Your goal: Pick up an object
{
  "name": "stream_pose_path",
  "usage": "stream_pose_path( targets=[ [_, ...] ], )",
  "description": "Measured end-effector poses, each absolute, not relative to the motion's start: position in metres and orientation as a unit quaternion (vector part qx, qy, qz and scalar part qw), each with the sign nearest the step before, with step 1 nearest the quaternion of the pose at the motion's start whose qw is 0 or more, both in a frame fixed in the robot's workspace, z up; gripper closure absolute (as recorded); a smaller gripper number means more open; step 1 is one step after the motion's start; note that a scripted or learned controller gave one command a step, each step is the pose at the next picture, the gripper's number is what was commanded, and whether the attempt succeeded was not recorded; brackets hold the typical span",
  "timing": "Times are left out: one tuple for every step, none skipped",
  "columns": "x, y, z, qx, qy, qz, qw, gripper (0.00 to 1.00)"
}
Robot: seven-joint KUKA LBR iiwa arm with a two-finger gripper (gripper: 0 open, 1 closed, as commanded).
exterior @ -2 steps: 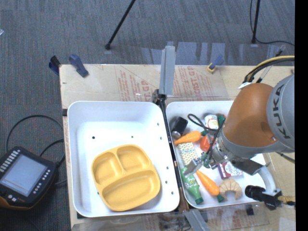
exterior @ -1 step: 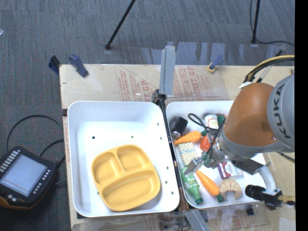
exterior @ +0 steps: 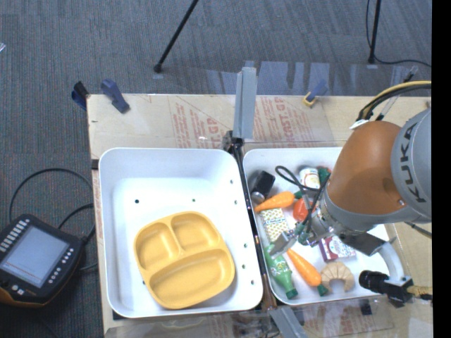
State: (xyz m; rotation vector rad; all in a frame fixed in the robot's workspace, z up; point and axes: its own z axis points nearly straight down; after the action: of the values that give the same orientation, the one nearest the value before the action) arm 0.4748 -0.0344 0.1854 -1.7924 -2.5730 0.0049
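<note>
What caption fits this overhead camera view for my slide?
KUKA arm lowers its gripper into the cluttered right bin; yellow divided plate sits in the left bin.

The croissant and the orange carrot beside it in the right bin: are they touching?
Touching. The camera view shows the lower carrot's green-tipped end meeting the left end of the croissant, with no white bin floor visible between them.

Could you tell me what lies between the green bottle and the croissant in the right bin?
In the camera view, an orange toy carrot lies between the green bottle and the croissant, slanting down toward the croissant.
</note>
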Motion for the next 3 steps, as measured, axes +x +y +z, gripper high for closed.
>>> stream_pose_path(
  targets=[
    [0.475, -0.034, 0.185, -0.572, -0.821, 0.0016, 0.003, 0.0],
    [0.475, -0.034, 0.185, -0.572, -0.821, 0.0016, 0.003, 0.0],
    [0.473, -0.09, 0.136, -0.57, -0.822, 0.0022, 0.004, 0.0]
  ],
)
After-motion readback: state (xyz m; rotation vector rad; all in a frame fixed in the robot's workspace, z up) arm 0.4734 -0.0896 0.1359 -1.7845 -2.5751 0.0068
